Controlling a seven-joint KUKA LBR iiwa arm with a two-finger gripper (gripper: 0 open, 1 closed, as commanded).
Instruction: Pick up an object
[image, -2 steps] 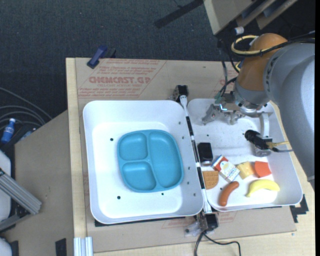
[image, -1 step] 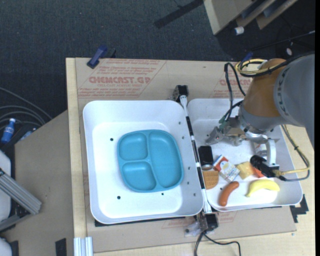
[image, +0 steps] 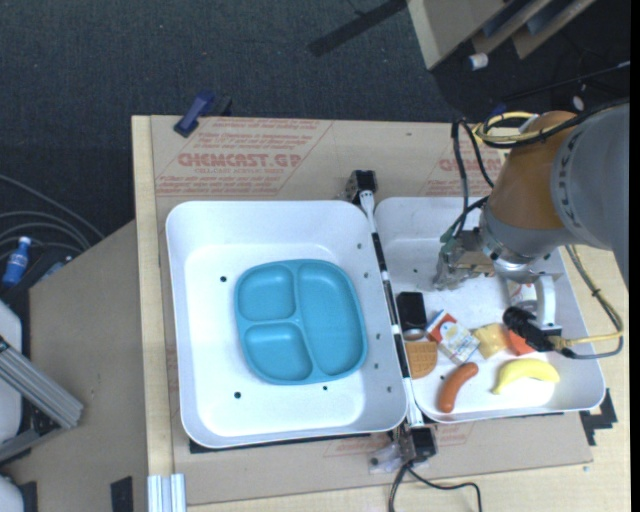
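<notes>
Two white bins sit side by side, and the gripper (image: 456, 268) hangs over the upper part of the right bin (image: 420, 222), low near its floor. Can't tell from this angle if it's released or clenched, and nothing is visibly caught in it. Just below and left of it lies a black block (image: 410, 306). Further toward the near rim: a small red-and-white packet (image: 447, 332), a round cookie (image: 421, 359), a sausage (image: 457, 385), a banana (image: 526, 374) and an orange piece (image: 518, 342). The left bin (image: 200, 250) holds a blue divided plate (image: 299, 320).
</notes>
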